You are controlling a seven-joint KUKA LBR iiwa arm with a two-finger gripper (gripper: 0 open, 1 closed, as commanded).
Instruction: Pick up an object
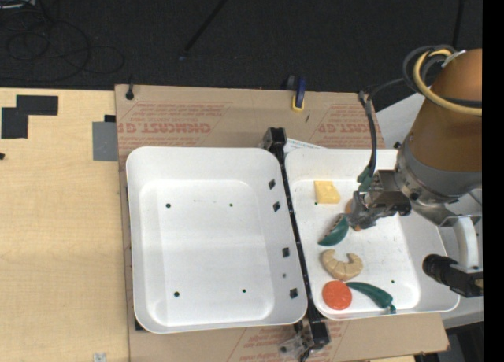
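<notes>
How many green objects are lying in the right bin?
2. One green object lies near the bin's middle, right beside the tool; the other green object lies near the front edge, beside the red disc. The arm may hide more.

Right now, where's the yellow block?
The yellow block lies in the right white bin, near its far edge, left of the gripper.

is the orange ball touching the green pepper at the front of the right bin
Apart. The camera view shows a thin strip of white bin floor between the orange ball and the green pepper.
</notes>
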